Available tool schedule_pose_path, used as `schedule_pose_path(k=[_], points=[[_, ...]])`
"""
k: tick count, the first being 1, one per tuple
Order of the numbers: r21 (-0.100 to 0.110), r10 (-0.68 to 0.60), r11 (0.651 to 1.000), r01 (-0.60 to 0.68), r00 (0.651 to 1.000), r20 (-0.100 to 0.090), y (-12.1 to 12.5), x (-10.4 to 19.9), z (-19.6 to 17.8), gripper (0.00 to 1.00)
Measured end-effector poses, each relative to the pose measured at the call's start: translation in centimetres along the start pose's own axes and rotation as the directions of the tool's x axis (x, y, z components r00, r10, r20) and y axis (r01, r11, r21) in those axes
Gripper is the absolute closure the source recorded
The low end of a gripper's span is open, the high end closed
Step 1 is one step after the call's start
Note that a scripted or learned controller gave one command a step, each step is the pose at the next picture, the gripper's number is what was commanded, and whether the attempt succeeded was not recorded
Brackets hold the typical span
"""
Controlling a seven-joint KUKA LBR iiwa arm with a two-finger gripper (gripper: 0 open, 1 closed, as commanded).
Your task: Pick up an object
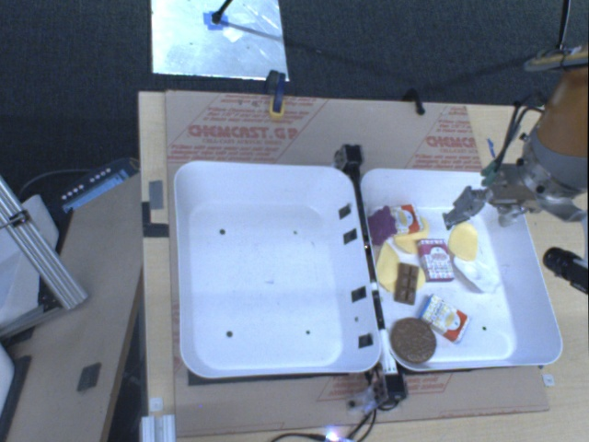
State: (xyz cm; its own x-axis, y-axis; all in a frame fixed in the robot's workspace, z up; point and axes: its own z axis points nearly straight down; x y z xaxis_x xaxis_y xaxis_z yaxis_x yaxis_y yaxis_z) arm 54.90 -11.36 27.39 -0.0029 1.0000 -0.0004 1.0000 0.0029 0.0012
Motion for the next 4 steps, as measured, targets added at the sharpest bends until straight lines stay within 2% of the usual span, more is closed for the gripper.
schedule_pose_path(k=[1, 2, 3, 4], points=[[0.013, 0.003, 1.000, -0.003, 1.000, -0.004, -6.2, 0.4, 12.1, 0.00], [0.004, -0.002, 1.000, 0.002, 1.000, -0.002, -4.9, 3.1, 19.3, 0.00], [-0.012, -0.002, 1.000, 0.002, 1.000, 0.005, 6.9, -1.4, 18.7, 0.00], [0.016, -0.004, 1.000, 0.004, 1.000, 0.004, 8.5, 0.3, 19.0, 0.00]])
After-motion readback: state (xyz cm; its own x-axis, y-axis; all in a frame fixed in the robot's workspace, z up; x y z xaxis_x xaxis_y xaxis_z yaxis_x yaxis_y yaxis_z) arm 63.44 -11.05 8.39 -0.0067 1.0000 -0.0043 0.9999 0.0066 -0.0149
